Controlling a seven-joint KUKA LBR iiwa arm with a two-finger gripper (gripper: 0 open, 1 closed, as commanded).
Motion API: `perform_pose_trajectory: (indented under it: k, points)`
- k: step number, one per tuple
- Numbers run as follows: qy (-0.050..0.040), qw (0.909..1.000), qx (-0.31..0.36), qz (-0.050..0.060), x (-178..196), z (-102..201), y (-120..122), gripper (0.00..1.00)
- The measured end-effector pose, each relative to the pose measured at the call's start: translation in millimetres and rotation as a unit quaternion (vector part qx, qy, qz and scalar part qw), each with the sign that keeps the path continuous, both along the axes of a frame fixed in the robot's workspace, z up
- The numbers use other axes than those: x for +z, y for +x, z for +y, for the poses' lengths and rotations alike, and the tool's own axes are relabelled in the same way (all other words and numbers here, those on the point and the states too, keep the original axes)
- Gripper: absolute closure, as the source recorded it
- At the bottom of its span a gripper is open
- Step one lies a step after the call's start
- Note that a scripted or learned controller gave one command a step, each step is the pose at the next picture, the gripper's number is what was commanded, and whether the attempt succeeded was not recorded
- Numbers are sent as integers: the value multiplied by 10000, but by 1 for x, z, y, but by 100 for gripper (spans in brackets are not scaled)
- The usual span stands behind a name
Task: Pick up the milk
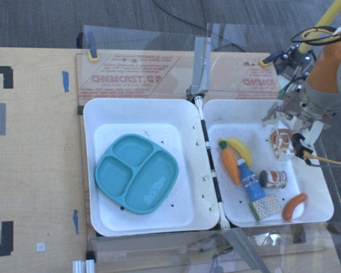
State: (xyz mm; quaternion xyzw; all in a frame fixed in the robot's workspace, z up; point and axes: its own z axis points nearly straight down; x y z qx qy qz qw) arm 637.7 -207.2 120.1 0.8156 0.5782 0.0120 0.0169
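The milk carton (281, 142) is small and white with orange-brown print. It seems to stand upright near the far right wall of the right bin (245, 123). The hand (288, 125) hangs just above and behind the carton, partly covering its top; whether it is spread or pressed together cannot be told.

Left of the carton lie a banana (239, 148) and a carrot (230, 165), side by side. A blue bottle (251, 182) and a small can (274, 178) lie in front of the carton, nearer the camera. Further forward are a green-edged packet (265, 207) and a sausage (294, 206). Far left of the carton, a teal divided plate (137, 173) lies in the left bin (102, 114).
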Motion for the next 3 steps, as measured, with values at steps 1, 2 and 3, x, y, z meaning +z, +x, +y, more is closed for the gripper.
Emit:
perform_pose_trajectory:
  k: [1, 2, 3]
  points:
    - [31, 9980, 609, 144, -26, 7, -6, 0]
    - [19, 9981, 610, 131, -17, 7, -5, 100]
    - [50, 9973, 707, 189, 61, 56, 5, 100]
